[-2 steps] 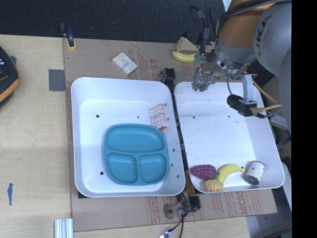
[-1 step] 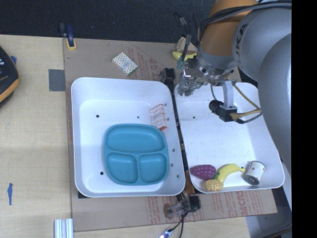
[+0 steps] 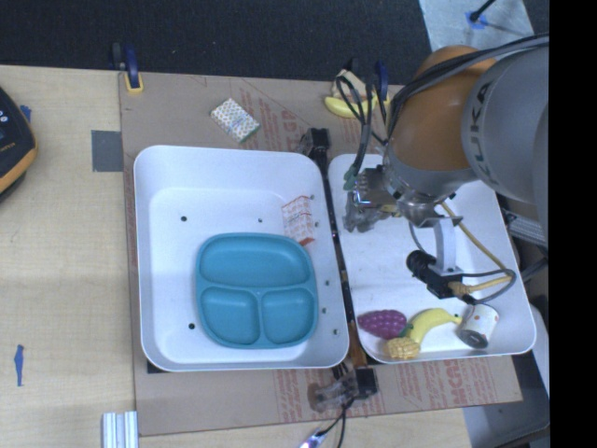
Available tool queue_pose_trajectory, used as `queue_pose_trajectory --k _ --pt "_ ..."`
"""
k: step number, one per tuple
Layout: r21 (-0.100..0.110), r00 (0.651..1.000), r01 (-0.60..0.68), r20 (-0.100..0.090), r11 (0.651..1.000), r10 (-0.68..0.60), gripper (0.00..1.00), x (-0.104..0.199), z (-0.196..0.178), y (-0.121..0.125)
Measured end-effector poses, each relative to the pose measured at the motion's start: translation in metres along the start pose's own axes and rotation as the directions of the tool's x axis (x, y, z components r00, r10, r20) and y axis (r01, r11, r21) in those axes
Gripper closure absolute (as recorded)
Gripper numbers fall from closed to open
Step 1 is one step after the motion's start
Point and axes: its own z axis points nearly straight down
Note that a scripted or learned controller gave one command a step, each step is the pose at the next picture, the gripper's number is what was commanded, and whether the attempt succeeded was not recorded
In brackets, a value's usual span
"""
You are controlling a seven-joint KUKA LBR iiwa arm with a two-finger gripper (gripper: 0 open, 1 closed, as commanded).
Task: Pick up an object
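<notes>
Purple toy grapes, a yellow plastic banana and corn lie along the right bin's front edge, while the gripper, its opening impossible to judge, hangs at the bin's left wall.

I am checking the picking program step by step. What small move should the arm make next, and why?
Probably shift the gripper toward the near end of the right bin. It hangs over the bin's bare far end, while the purple fruit, banana and corn lie clustered at the near edge.
</notes>
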Motion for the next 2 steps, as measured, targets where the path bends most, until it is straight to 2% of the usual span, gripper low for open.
queue_pose_trajectory --k 2 --pt "-0.002 1.000 0.004 0.000 1.000 -0.004 1.00 0.077 0.000 0.029"
